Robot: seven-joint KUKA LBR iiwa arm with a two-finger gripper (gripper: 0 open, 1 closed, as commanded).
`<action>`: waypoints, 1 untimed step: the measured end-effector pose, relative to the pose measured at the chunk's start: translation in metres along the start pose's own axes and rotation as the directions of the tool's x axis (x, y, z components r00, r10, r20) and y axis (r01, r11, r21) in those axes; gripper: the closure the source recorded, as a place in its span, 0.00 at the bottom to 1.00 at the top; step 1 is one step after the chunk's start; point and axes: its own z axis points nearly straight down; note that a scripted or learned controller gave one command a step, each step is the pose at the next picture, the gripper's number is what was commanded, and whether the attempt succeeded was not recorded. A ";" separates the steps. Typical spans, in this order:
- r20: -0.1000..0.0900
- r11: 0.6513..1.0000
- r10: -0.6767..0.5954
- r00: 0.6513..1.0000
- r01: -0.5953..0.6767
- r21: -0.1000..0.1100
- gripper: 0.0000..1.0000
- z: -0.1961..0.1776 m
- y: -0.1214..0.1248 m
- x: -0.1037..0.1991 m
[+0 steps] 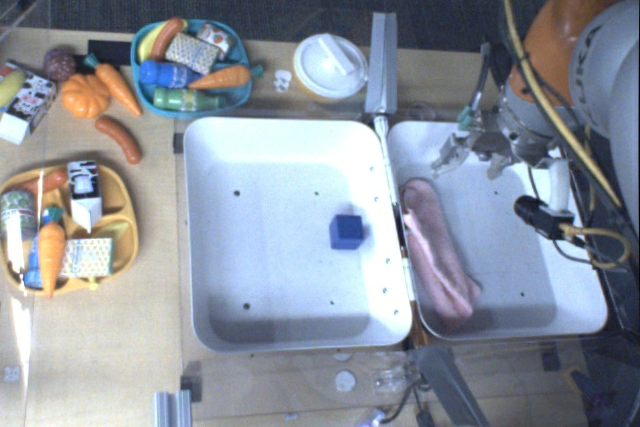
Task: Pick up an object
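Two white bins sit side by side on the bench. The left bin (pixel 230 165) has a small blue cube (pixel 347 231) lying on its floor, a little right of the middle, well apart from the walls. The right bin (pixel 570 295) holds a pink cloth (pixel 437 249) (rolled or bunched lengthwise), stretched along its left wall and reaching toward the near corner. The arm (pixel 590 45), grey with its orange band, comes in from the right, and its gripper (pixel 470 151) hangs over the far part of the right bin, its two fingers spread apart with nothing between them, above and just right of the cloth's far end. Left of the bins, on the bench, are a blue bowl (pixel 190 65) and a yellow plate (pixel 70 225) of toy food.
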 end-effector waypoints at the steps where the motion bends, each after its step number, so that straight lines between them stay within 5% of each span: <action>1: 0.000 0.995 -0.098 0.995 0.098 -0.001 0.00 -0.073 -0.013 -0.003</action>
